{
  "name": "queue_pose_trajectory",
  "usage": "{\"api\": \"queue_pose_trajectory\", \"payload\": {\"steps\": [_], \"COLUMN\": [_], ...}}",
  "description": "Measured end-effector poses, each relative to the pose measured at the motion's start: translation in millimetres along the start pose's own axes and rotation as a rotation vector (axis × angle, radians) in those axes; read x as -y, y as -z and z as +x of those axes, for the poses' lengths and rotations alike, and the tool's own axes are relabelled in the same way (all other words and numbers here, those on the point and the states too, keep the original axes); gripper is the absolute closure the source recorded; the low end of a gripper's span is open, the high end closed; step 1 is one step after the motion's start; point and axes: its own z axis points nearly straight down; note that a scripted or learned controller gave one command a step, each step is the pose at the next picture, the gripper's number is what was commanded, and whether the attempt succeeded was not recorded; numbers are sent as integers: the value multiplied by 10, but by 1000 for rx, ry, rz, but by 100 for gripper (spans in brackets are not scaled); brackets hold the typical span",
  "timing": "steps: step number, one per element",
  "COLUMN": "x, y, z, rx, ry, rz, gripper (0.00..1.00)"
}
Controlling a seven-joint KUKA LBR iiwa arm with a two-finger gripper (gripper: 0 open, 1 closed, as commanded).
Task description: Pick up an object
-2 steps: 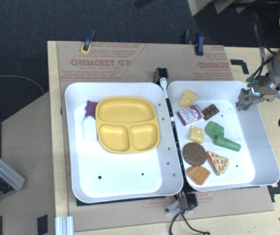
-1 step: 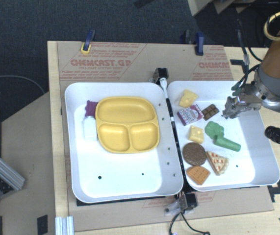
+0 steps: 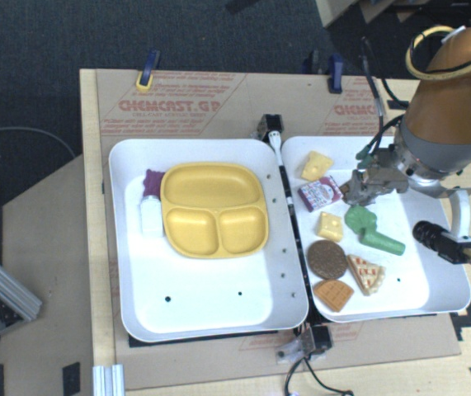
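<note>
- Worktop (image 3: 219, 97): a board with red print, bearing two white bins side by side.
- Right bin (image 3: 441, 291), nearest edge: a tan waffle (image 3: 333, 294) and, just beside it on the right, a pizza slice (image 3: 366, 273).
- Just beyond the waffle lies a round brown cookie (image 3: 327, 258), touching or nearly touching both of them.
- Further in, a small yellow block (image 3: 331, 225), and to its right a green toy (image 3: 370, 228) with a rounded head and a handle running toward the right.
- Left bin (image 3: 136, 271): a yellow divided tray (image 3: 214, 207) sits in its far half; a white bottle with a purple cap (image 3: 150, 200) lies along the tray's left side, touching it.
- Claw (image 3: 359, 186): low over the right bin, just above the green toy's head and just right of a purple-and-white packet (image 3: 319, 193). Its dark fingers are blurred together, so I cannot tell whether they are apart or closed; nothing is seen held.
- Beyond the packet, a yellow cheese wedge (image 3: 317, 166) near the bin's far left corner.
- The arm (image 3: 449, 97) rises from the claw toward the far right.
</note>
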Motion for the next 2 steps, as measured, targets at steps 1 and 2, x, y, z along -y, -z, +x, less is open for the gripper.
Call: {"api": "queue_pose_trajectory", "payload": {"steps": [1,2], "x": [265,363], "y": [23,-64], "z": [392,475], "rx": [1,2], "ry": [-2,-5], "rz": [1,1], "gripper": [100,100]}}
